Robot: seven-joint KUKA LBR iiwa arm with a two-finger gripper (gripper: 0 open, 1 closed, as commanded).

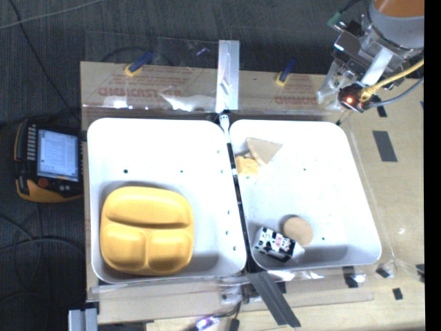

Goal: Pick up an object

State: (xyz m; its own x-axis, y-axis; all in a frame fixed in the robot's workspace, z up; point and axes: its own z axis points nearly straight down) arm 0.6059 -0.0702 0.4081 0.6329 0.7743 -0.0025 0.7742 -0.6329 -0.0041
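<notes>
A big yellow loaf-shaped object [146, 229] fills the near part of the left bin [158, 133]. In the right bin [331, 185], a tan wedge [262, 148] and a small yellowish piece [246, 164] lie at the far left corner. A round tan disc [298, 229] and a small black-and-white object [275, 244] sit near the front wall. My gripper [342, 88] hangs past the right bin's far right corner, over the bench and well apart from every object. Nothing is seen in it.
A metal divider [228, 74] stands behind the bins, with blue-and-yellow clips [140, 63] on the back board. A handheld pendant with a screen [52, 158] lies left of the bench. Cables trail over the dark floor.
</notes>
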